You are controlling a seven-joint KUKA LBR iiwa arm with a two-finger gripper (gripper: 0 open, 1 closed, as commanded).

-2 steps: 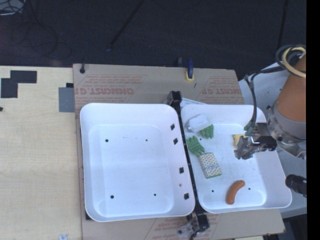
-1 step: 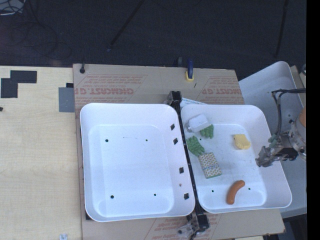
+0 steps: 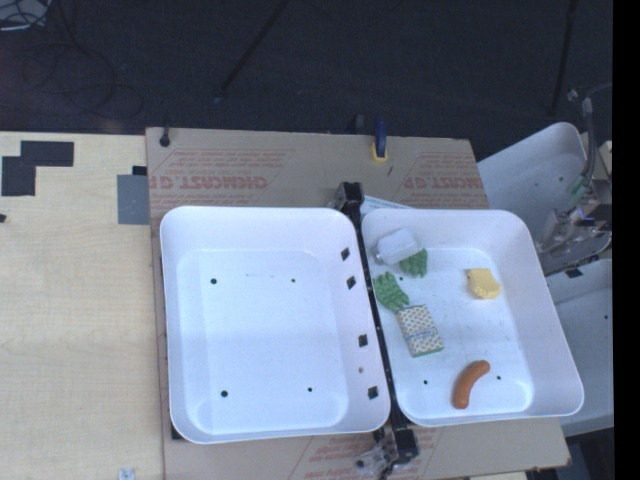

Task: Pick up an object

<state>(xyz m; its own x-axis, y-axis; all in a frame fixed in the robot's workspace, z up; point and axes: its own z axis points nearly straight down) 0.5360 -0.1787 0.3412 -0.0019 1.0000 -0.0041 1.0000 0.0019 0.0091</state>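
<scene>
- The desk (image 3: 70, 298) is pale wood, filling the left and middle of the frame.
- A brown cardboard sheet (image 3: 300, 173) lies flat on it.
- 2 shallow white bins sit side by side on the cardboard: left bin (image 3: 190, 230), right bin (image 3: 545, 298), rims touching at centre.

1. A single fixed camera sits above the pale wooden surface (image 3: 70, 298), looking down at a slant.
2. It stands well back: both shallow white plastic bins (image 3: 180, 328) fill the centre, with the dark floor (image 3: 300, 48) across the top of the frame.
</scene>
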